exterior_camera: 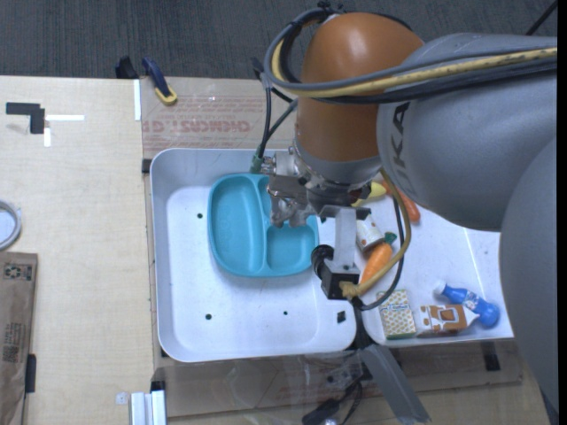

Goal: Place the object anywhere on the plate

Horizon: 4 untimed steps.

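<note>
A turquoise two-compartment plate lies in the left white bin, towards its back right. My gripper hangs under the orange wrist, right over the plate's right compartment near the divider. I see nothing clearly held beneath it. The wrist and cables hide the plate's right edge. In the right bin lie an orange carrot, a small green-and-white box, a brown packet and a blue-and-white toy.
The big grey arm covers the back of the right bin. A cardboard sheet and a blue-and-yellow clamp lie behind the left bin. On the bench at far left sit a tape roll and a brown bag.
</note>
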{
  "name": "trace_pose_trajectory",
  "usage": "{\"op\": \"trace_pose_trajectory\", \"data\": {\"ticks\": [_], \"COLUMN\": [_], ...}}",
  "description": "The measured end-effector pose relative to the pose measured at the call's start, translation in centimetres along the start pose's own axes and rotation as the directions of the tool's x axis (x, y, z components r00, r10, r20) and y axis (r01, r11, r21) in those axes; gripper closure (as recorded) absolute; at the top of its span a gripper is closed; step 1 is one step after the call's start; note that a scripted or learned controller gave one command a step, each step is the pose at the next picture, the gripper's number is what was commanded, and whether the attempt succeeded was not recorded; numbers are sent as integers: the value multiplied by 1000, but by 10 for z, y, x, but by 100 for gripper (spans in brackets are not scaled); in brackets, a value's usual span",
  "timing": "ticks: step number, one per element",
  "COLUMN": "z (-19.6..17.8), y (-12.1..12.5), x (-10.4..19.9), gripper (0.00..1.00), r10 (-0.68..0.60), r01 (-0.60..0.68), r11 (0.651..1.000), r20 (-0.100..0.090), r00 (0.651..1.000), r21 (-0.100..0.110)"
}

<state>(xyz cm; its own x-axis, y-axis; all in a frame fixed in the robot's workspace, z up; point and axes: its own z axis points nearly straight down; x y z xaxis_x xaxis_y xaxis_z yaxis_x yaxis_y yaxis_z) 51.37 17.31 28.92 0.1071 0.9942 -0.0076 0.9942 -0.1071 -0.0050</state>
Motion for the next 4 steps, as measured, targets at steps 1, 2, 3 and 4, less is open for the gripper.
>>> {"op": "trace_pose_trajectory", "data": {"ticks": [1, 2, 3, 4], "z": [-110, 29, 29, 21], "y": [-7, -36, -36, -35], "x": [-48, -7, -8, -9], "gripper": [100, 100, 0, 100], "r10": [9, 239, 240, 240], "r01": [-9, -239, -240, -240], "r11": [1000, 971, 971, 971], "r20": [-4, -4, -4, 0], "r00": [1000, 971, 971, 971], "r21": [-3, 0, 0, 3]}}
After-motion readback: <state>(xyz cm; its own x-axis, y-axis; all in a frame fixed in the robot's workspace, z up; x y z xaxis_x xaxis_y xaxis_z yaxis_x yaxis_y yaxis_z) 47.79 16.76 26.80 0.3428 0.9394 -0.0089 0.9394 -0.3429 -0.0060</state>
